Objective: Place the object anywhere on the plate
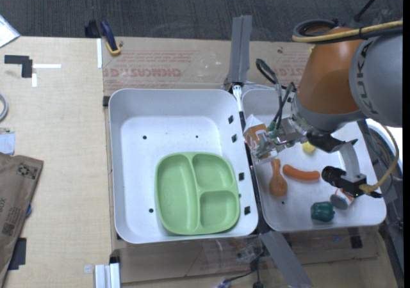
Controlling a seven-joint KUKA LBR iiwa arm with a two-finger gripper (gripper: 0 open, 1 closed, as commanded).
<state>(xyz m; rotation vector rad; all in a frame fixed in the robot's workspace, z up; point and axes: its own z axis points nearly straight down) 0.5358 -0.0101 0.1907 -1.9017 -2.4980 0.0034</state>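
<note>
Green three-compartment plate (197, 193), upright.

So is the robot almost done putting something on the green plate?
Not yet. The green plate in the left bin has nothing on it. The gripper is low in the right bin, near the orange carrot and wooden spoon; a grab isn't clear. Picking up, carrying over and placing remain.

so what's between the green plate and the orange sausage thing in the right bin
In the camera view, the two bins' adjoining walls and a tan spoon-like piece lie between the green plate and the orange sausage. The white floor around them is otherwise bare.
</note>
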